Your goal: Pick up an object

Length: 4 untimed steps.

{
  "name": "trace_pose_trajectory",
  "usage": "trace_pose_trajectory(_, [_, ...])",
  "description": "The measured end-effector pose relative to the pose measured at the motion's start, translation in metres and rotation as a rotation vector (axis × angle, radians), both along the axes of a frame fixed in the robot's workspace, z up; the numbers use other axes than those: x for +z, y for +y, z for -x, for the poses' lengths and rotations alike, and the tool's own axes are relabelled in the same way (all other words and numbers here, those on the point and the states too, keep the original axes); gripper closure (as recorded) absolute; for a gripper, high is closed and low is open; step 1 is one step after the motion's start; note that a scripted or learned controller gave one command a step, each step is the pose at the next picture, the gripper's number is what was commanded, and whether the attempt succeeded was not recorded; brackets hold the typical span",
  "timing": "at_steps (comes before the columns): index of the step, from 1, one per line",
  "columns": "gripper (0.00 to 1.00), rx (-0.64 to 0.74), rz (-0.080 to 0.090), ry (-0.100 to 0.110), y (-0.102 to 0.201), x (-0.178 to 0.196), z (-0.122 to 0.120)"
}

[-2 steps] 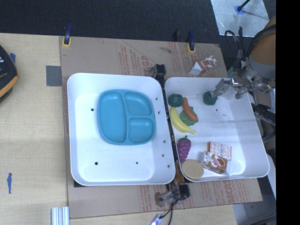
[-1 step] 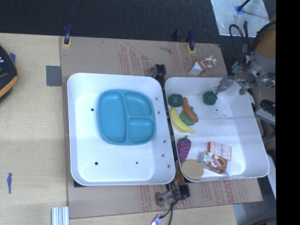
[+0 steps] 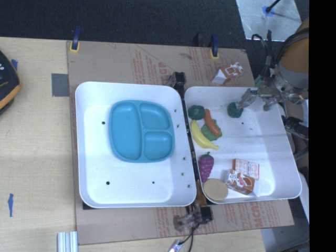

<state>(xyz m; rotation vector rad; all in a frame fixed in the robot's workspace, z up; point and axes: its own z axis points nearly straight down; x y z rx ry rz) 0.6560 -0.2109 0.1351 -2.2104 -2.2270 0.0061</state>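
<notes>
Lying at the table's (image 3: 37,156) left edge, a yellow and black device (image 3: 6,83) is cut off by the frame, with a grey tape patch (image 3: 60,84) near it. A cardboard sheet (image 3: 131,62) under both bins is clamped at the far edge by two blue-and-yellow clamps (image 3: 75,40).

The left bin (image 3: 92,193) carries a blue divided plate (image 3: 142,130) in its middle, with bare white floor along its left and near sides.

The right bin (image 3: 278,167) holds its toys mostly against the left wall: a dark green vegetable (image 3: 196,111), an orange carrot (image 3: 211,123) on a green piece, a yellow banana (image 3: 200,136), purple grapes (image 3: 206,166) and a tan round disc (image 3: 215,189) at the near left corner. A small printed carton (image 3: 244,176) lies near the near edge. The bin's middle and right part are open floor. Another small carton (image 3: 228,73) lies outside on the cardboard, past the far edge.

The arm (image 3: 294,56) leans in from the right over the right bin's far right corner, its wrist slanting down and left. The end effector (image 3: 239,108) sits low by a dark green round toy (image 3: 234,109) near the far edge; whether its fingers clasp the toy cannot be told.
</notes>
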Motion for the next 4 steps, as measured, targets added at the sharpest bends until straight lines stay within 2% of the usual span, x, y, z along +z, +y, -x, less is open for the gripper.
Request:
trace_pose_trajectory(1, [0.00,0.002,-0.001,-0.003,0.000,-0.018,-0.002])
trace_pose_trajectory(2, [0.00,-0.002,-0.001,-0.001,0.024,-0.002,0.000])
trace_pose_trajectory(3, [0.00,-0.004,0.001,-0.004,-0.001,-0.014,0.000])
trace_pose_trajectory(4, [0.00,-0.001,0.000,0.000,0.000,-0.043,0.000])
